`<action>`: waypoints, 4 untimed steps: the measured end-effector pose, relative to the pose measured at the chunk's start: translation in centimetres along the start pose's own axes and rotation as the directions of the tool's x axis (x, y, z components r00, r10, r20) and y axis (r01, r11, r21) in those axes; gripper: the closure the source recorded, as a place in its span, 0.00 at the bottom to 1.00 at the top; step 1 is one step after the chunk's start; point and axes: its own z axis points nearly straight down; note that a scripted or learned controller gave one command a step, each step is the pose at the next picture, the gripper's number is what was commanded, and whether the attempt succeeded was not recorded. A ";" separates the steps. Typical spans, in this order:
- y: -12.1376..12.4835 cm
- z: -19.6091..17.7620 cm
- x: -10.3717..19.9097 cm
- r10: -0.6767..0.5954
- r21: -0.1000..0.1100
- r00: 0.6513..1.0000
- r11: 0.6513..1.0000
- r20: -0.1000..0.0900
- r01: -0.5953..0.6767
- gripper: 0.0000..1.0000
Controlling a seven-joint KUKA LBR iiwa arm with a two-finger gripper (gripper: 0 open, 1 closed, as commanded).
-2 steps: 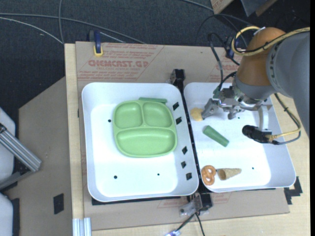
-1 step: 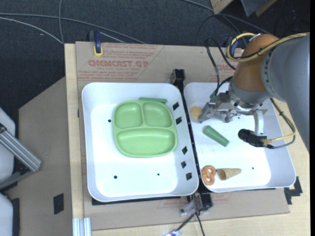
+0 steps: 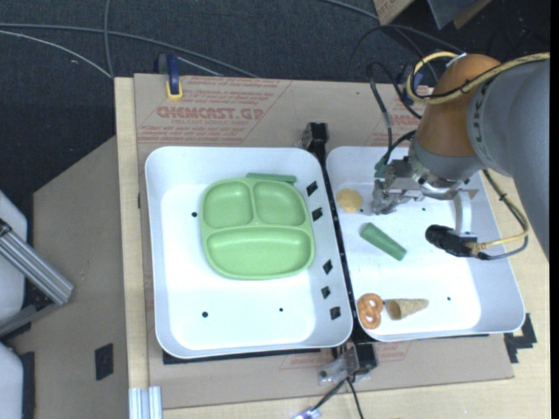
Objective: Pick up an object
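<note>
Camera view: arm [image 3: 511,103] comes in from the right, orange band [image 3: 447,122] above the wrist, gripper [image 3: 389,195] pointed down low over the far left part of the right bin [image 3: 437,273]. How wide the gripper stands cannot be told from this angle, and nothing can be seen held in it. Yellow lump [image 3: 349,201] lies just left of the gripper, near it, by the bin's left wall; whether they touch is unclear. Green block [image 3: 384,241] lies just toward the camera from the gripper, flat on the bin floor, set at a slant, apart from the lump. Further toward the camera, near the bin's front edge and well apart from the gripper, sit a pretzel [image 3: 370,310] and a cone [image 3: 407,306], side by side, the cone on its side to the pretzel's right and close against it. Left of the gripper, across the divide between the bins, the left bin [image 3: 175,269] holds a green plate [image 3: 258,230] with three sections, lying flat near the bin's middle. A darker green strip [image 3: 271,179] shows at the plate's far edge, partly hidden by it. Both bins rest on a brown bench [image 3: 227,103]
</note>
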 end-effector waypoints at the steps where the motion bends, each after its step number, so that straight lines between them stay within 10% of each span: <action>1: 0.0 -4.4 0.4 -0.001 -0.004 1.000 1.000 0.002 0.001 1.00; 3: 0.2 -15.3 0.5 -0.001 -0.008 1.000 1.000 0.003 0.001 1.00; 4: 0.2 -14.3 5.7 -0.005 0.001 1.000 1.000 -0.001 0.005 1.00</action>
